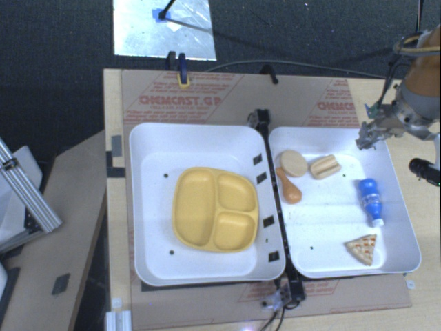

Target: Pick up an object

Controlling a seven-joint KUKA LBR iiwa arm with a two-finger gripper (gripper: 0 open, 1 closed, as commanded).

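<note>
The right bin (324, 254) holds a round tan bun (293, 163), a hot-dog bun (324, 166), an orange-brown drumstick (289, 187), a blue bottle (369, 200) with a white cap, and a pizza slice (362, 247). My gripper (366, 138) hangs over the bin's far right corner, up and to the right of the hot-dog bun and apart from every object. Nothing shows between its fingers.
In the left bin (151, 205) lies a yellow tray with three compartments (215, 209). Black clips run along the seam between the bins (269, 192). A clamp (182, 67) sits at the bench's far edge, and an aluminium rail (24, 192) stands at the left.
</note>
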